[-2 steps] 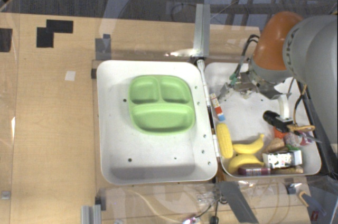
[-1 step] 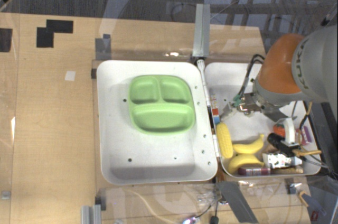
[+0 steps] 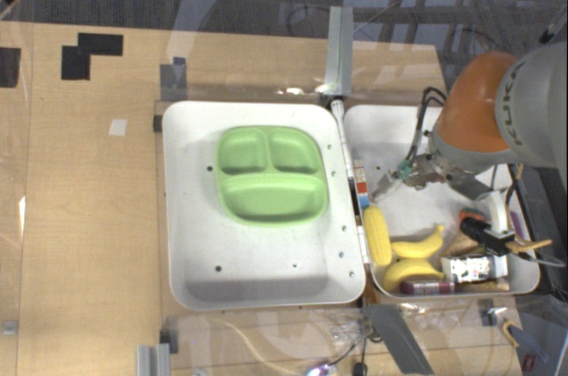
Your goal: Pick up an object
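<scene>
Over right shallow white bin (image 3: 390, 130), hovering my hand (image 3: 401, 176), finger state impossible to tell. Yellow plastic corn cob (image 3: 378, 234) lying just below, beside yellow banana (image 3: 419, 246). Aiming straight down, centring across cob, avoiding bin wall.

- The pincer (image 3: 390, 181) hangs over the right bin (image 3: 390, 128), near its left wall.
- The corn cob (image 3: 378, 234) lies just in front of it.
- The banana (image 3: 419, 246) lies in front, to its right.
- The divided plate (image 3: 270, 173) sits in the left bin (image 3: 191, 215), well to the pincer's left.
</scene>
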